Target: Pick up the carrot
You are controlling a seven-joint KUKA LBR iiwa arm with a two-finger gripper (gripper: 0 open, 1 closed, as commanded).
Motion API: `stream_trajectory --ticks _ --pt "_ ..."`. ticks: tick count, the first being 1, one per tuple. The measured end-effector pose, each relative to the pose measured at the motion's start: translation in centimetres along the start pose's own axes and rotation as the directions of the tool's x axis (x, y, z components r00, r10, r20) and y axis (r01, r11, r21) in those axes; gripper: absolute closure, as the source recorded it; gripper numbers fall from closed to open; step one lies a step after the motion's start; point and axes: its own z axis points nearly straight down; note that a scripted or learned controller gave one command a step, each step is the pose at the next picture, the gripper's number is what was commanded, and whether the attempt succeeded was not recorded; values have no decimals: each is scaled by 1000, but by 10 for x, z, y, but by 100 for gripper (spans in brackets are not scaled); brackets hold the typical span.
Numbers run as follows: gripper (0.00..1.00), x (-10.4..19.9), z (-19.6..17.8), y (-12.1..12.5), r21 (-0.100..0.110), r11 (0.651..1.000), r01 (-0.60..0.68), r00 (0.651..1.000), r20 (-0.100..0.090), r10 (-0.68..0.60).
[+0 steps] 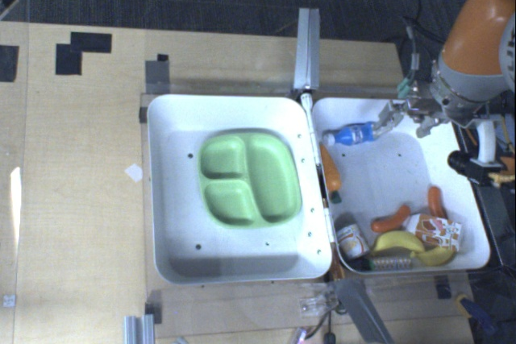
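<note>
arm: grey with orange band, reaching in from the right
hand (401, 110): over right white bin (403, 173), grip state can't tell
orange carrot (330, 170): lying along bin's left wall

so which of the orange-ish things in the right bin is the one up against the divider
The carrot: it lies lengthwise along the right bin's left wall, green tip toward the can. The two sausages sit over by the banana.

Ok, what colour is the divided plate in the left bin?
Light green: the three-compartment plastic plate shows best in the camera view.
</note>
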Motion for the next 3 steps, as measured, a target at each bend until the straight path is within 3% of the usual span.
stream_trajectory --ticks 1,2,3 --pt "0 7 125 -27 -3 991 136 991 1 -136" --pt "100 7 113 -25 -8 990 138 990 1 -138" --pt "100 -13 134 22 -7 989 -146 989 0 146"
